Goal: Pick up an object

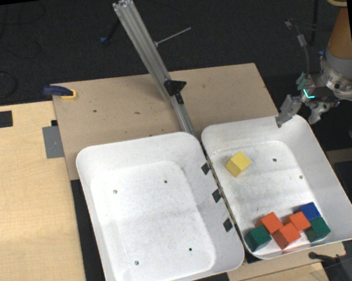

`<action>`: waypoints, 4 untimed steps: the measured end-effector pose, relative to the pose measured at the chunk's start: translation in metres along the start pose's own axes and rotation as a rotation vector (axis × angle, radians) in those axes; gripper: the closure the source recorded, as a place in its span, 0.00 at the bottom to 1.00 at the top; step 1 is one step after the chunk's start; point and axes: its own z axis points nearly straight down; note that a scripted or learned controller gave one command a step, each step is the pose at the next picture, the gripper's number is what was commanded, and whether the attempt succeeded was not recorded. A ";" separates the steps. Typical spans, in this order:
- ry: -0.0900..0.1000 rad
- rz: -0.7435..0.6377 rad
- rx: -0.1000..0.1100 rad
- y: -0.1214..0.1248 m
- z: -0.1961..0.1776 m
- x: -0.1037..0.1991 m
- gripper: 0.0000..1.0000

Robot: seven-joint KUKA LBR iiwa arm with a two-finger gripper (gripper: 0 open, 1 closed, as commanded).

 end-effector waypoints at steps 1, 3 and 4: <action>0.002 0.001 0.005 0.000 0.065 0.004 0.00; 0.000 0.000 -0.001 0.008 0.170 0.011 0.00; 0.000 0.000 -0.002 0.008 0.158 0.010 1.00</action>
